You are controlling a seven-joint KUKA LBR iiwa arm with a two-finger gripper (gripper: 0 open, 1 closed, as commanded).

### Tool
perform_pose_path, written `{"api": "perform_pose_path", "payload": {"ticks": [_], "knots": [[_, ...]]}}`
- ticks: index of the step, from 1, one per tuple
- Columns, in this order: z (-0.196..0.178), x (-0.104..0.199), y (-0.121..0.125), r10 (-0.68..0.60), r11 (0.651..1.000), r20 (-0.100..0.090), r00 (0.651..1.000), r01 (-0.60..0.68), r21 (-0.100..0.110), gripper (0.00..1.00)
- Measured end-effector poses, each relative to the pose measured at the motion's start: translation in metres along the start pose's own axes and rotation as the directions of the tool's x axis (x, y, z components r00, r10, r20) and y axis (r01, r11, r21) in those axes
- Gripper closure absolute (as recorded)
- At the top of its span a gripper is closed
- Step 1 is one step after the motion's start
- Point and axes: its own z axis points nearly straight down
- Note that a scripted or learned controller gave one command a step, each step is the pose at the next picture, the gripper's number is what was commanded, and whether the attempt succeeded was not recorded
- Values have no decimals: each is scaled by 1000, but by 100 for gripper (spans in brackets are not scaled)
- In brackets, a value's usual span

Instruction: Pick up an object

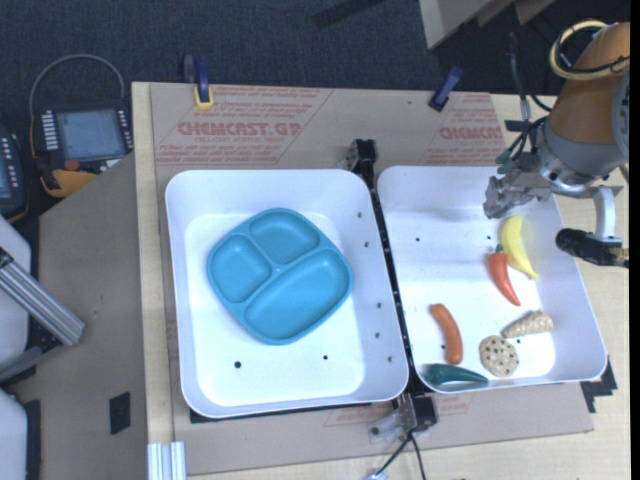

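Observation:
In the right bin (pixel 430 193) lie a yellow banana (pixel 517 246), a red chili pepper (pixel 504 276), an orange sausage (pixel 448 332), a round cookie (pixel 497 355), a pale bread piece (pixel 528 324) and a dark green piece (pixel 455 375) at the front rim. My gripper (pixel 503 196) hangs over the back right part of this bin, just behind the banana's top end. Nothing shows between its fingers.
The left bin (pixel 190 348) holds a blue divided plate (pixel 279 273). A black clamp (pixel 362 154) sits at the back where the two bins meet. A screen device (pixel 88 134) lies off the bench at the far left.

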Motion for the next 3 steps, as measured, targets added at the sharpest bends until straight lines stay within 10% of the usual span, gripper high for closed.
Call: {"api": "perform_pose_path", "payload": {"ticks": [2, 3], "knots": [[-92, -9, -3, 0, 1000, 1, 1000, 0, -3, 100], [-84, 37, -8, -2, 1000, -2, 1000, 2, 5, 100]]}}
